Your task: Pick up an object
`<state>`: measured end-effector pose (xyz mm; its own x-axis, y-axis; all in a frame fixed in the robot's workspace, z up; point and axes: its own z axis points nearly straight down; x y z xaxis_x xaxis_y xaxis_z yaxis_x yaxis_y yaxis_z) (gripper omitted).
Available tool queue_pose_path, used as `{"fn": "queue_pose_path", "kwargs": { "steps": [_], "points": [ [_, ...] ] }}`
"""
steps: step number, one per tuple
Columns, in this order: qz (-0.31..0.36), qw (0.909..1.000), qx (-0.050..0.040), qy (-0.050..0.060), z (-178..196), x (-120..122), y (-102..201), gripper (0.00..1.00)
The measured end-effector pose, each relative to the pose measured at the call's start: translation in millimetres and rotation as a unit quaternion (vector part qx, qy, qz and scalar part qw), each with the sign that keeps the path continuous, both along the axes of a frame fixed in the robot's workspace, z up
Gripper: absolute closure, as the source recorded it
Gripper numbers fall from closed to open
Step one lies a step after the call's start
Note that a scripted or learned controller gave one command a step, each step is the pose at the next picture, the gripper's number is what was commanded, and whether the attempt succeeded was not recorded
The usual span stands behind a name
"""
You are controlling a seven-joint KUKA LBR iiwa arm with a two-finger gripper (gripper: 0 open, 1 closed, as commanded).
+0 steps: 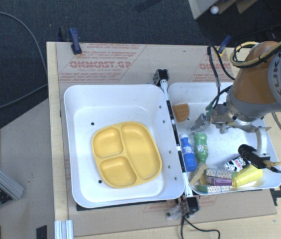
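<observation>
Done so far: nothing is lifted; every item lies on the floor of the right bin [221, 146], and I see none in the claw [204, 125].
Left to do: by my reading, the whole pick: descend, close on one item, raise it clear.
Striped box [218, 180]: nearest the front wall of the right bin, lying flat, long axis left to right.
Yellow cup [247, 177]: just right of the striped box, on its side, long axis roughly left to right, tilted a little far at its right end.
Cow-patterned piece [236, 163]: just beyond the yellow cup; too small to tell which way it points.
Blue bottle [188, 155]: against the right bin's left wall, lying down, long axis near to far, white cap at the far end.
Green bottle [200, 146]: touching or just beside the blue bottle on its right, and parallel to it; long axis near to far. Which end is its top I cannot tell. It is the item closest under the claw, so I judge it the likely pick.
Claw: over the middle of the right bin, just beyond the far end of the green bottle; how wide it stands I cannot tell.
Brown block [181, 112]: far left corner of the right bin, squarish, no clear long axis.
Left bin [115, 101]: holds a yellow divided plate [126, 154], well apart from the claw.
</observation>
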<state>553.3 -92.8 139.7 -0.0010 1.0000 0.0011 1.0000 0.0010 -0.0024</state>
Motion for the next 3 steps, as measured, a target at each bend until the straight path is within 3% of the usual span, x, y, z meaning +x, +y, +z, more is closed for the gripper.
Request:
{"fn": "queue_pose_path", "kwargs": {
  "steps": [1,2,3],
  "points": [
    [-0.001,1.0,-0.0003,0.0,-55,14,-4,0.0],
    [-0.001,1.0,-0.0002,0.0,-55,-1,-4,0.0],
    [-0.001,1.0,-0.0003,-0.001,-45,-1,-3,1.0]
  ]
}}
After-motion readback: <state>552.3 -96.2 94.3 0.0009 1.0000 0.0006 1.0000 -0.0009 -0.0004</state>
